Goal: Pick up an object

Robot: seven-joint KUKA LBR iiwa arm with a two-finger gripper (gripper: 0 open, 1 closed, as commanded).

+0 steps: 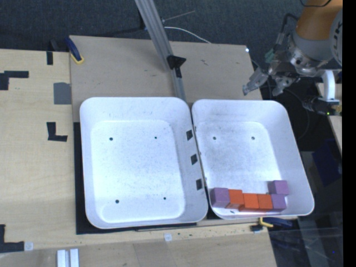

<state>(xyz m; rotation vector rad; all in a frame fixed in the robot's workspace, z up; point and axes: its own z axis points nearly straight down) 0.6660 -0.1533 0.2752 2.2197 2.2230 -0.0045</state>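
Camera view: blocks [250, 198] in right bin [289, 127] corner.

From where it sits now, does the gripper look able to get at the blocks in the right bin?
Probably yes: the gripper hangs beyond the right bin's far corner, and nothing covers the blocks along the near wall.

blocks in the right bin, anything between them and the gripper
Nothing visible blocks the way. The gripper hangs beyond the right bin's far rim, and the purple and orange blocks lie against its near wall.
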